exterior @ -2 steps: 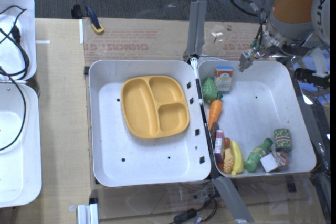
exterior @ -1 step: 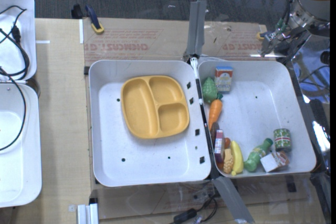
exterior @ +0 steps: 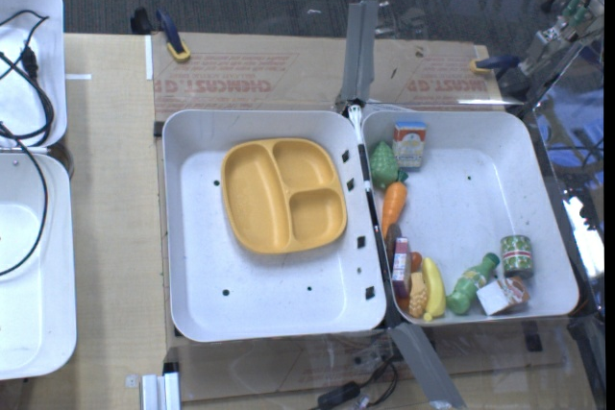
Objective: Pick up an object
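Whether the hand is open or closed, and whether it has anything in it, I cannot tell: at the far right there is just a blurred cluster of metal parts and cables point(exterior: 567, 14), above the far right corner of the right bin point(exterior: 538, 206). The things to pick from lie in that bin, mostly along its left wall and near edge. A small juice carton point(exterior: 409, 144) stands at the far left, just beside a green knobbly toy point(exterior: 383, 164), and an orange carrot point(exterior: 394, 204) lies next on the near side, along the wall. Nearer still, a dark red bar point(exterior: 401, 264) and a yellow banana point(exterior: 434, 288) crowd the near left corner (something orange and red is wedged between them, too small to name). A green bottle point(exterior: 470, 285) lies tilted to the right of the banana, a white packet point(exterior: 500, 298) touches its right side, and a striped can point(exterior: 516, 256) sits just beyond the packet. The left bin point(exterior: 192, 235) holds a yellow divided plate point(exterior: 284, 194), lying flat towards its far side. Both bins rest on the bench point(exterior: 106, 206), with a cardboard sheet point(exterior: 269, 77) under their far edge.
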Robot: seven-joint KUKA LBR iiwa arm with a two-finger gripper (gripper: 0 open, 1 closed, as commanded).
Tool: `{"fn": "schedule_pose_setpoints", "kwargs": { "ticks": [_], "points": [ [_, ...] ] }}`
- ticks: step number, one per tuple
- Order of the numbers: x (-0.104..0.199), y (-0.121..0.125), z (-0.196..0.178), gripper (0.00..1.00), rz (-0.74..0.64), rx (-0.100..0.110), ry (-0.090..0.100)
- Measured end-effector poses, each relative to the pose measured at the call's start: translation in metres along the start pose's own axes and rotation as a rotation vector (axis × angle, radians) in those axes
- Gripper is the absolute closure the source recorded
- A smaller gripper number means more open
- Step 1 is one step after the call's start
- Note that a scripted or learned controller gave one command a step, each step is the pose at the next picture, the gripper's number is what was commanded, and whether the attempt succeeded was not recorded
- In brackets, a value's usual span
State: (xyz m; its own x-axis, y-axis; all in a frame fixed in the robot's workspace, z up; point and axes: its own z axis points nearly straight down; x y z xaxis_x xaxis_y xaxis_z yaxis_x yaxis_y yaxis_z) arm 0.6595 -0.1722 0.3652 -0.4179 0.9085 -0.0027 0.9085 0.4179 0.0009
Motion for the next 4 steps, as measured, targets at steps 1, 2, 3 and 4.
{"fn": "schedule_pose_setpoints", "kwargs": {
  "ticks": [1,2,3,4],
  "points": [
    [0.025,0.01,0.182,0.0,-0.145,0.001,0.002],
    [0.062,0.028,0.273,0.0,-0.187,-0.001,0.001],
    [0.065,0.029,0.187,0.0,0.009,-0.001,0.0],
    [0.079,-0.035,0.273,0.0,-0.164,0.001,0.002]
  ]
}}
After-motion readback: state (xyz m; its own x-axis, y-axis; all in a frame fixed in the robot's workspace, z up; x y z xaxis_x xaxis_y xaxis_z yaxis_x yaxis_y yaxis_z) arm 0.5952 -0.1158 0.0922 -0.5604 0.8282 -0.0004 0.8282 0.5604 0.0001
